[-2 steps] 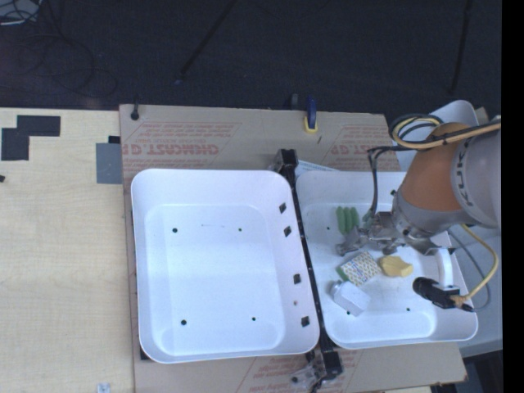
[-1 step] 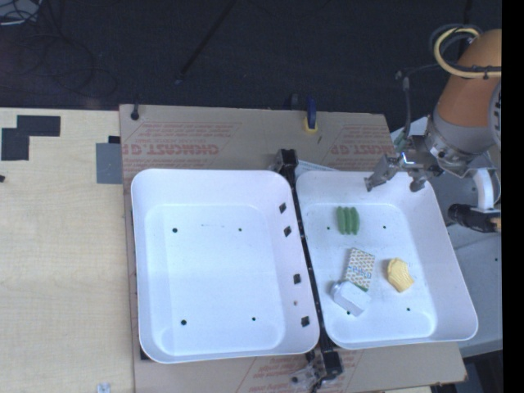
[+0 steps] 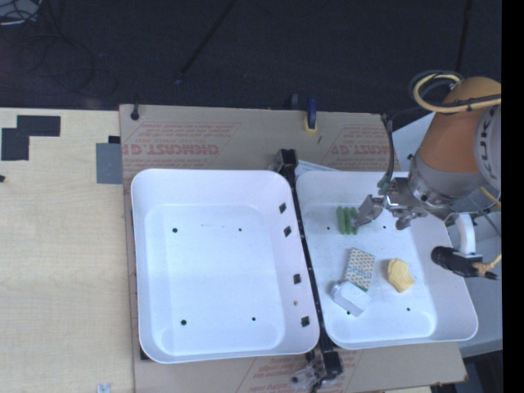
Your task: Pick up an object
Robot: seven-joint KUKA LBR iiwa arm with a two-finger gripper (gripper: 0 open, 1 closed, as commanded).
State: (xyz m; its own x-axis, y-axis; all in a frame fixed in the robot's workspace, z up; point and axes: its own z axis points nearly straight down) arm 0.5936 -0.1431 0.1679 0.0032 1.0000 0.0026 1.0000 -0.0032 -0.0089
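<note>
the gripper (image 3: pixel 385 209) hangs over the right bin (image 3: pixel 446 322), fingers spread and holding nothing, just beside the green object (image 3: pixel 347 219) at the bin's upper left. this looks like the approach step (nothing lifted yet); next it should centre over the green piece, descend and close.

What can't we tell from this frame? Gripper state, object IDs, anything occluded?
- gripper, camera view: fingers too small and blurred against the wrist hardware; state unreadable.
- green object: right beside the gripper; contact cannot be judged.
- patterned packet: print too small to read.
- white object and yellow object: too blurred to identify.
- arm: cut off by the right edge.
</note>
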